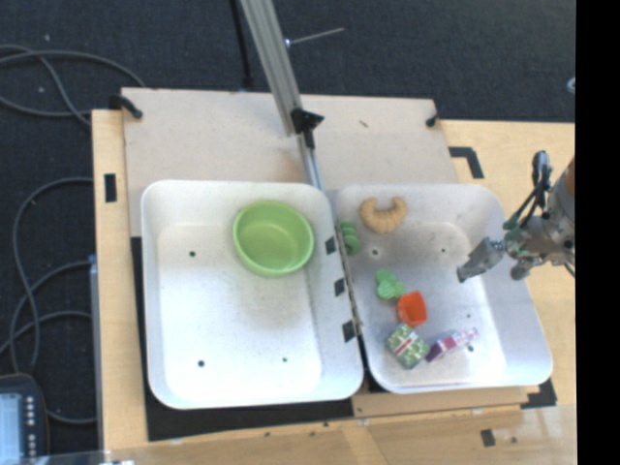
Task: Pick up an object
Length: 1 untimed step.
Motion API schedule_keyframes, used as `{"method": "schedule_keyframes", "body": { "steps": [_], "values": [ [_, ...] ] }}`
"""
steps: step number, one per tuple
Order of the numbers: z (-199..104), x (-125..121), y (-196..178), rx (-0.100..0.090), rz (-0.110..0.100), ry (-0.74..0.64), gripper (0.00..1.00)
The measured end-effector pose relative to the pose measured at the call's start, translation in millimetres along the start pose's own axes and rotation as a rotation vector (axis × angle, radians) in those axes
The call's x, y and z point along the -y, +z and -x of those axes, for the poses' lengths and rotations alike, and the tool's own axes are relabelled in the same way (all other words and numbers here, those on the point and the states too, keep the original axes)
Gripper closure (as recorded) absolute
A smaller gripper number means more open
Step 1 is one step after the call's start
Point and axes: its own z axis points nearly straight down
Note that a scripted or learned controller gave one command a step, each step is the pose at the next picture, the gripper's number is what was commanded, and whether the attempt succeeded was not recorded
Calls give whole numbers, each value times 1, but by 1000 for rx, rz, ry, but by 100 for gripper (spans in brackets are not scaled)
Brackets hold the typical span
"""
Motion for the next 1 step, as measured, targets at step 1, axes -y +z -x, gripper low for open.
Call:
{"method": "schedule_keyframes", "body": {
  "steps": [1],
  "values": [
    [0, 0, 0, 0, 0, 2, 0]
  ]
}}
